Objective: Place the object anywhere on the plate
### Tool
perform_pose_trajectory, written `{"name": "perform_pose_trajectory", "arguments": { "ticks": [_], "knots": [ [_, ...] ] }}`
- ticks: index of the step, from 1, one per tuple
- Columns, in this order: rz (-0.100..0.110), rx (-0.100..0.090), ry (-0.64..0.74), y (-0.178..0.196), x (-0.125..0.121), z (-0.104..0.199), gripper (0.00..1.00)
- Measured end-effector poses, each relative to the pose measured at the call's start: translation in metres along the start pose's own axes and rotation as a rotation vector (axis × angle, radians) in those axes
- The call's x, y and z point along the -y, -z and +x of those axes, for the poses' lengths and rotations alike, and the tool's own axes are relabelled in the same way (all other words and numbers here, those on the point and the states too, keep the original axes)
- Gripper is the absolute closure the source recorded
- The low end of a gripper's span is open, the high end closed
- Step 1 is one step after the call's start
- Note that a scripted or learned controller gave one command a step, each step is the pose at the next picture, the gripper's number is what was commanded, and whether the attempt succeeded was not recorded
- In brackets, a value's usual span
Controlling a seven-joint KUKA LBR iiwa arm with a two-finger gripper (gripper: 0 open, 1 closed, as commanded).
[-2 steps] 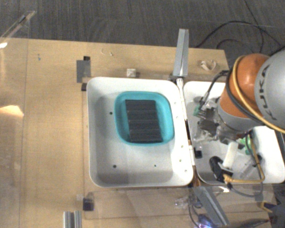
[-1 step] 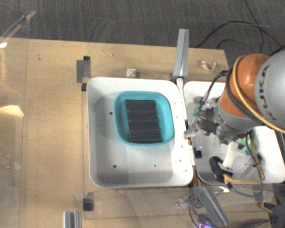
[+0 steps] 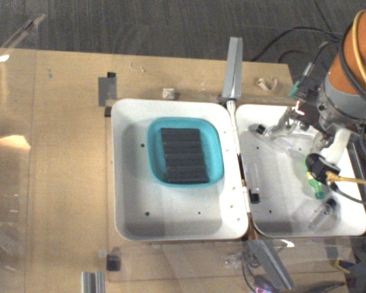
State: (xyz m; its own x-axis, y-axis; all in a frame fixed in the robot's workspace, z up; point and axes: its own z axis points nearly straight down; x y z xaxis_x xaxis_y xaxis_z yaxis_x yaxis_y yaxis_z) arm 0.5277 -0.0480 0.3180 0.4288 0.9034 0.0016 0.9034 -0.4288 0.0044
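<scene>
Left bin (image 3: 128,163) holds a teal plate (image 3: 215,154) bearing a dark ridged block (image 3: 183,155); jaws in right bin (image 3: 274,182), opening indiscernible.

You have one camera, fixed above the desk (image 3: 49,163) and looking down on it at a slant. A strip of dark floor (image 3: 140,11) runs along the upper edge of the frame. Both bins fall inside the picture. The left bin (image 3: 131,212) sits near the centre, with the teal plate (image 3: 215,157) in it almost mid-frame. The right bin (image 3: 274,182) lies toward the right side. The arm (image 3: 354,90) enters from the right and is cut by the frame edge. Range is moderate, with bare desk filling the left of the picture.
</scene>
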Motion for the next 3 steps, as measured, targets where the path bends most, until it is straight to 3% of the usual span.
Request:
{"name": "perform_pose_trajectory", "arguments": {
  "ticks": [1, 2, 3],
  "knots": [
    [0.000, 0.002, -0.432, 0.043, 0.004, -0.083, 0.00],
    [0.002, 0.004, -0.733, 0.090, -0.015, -0.122, 0.00],
    [0.002, 0.005, -0.858, 0.116, -0.032, -0.159, 0.00]
  ]
}}
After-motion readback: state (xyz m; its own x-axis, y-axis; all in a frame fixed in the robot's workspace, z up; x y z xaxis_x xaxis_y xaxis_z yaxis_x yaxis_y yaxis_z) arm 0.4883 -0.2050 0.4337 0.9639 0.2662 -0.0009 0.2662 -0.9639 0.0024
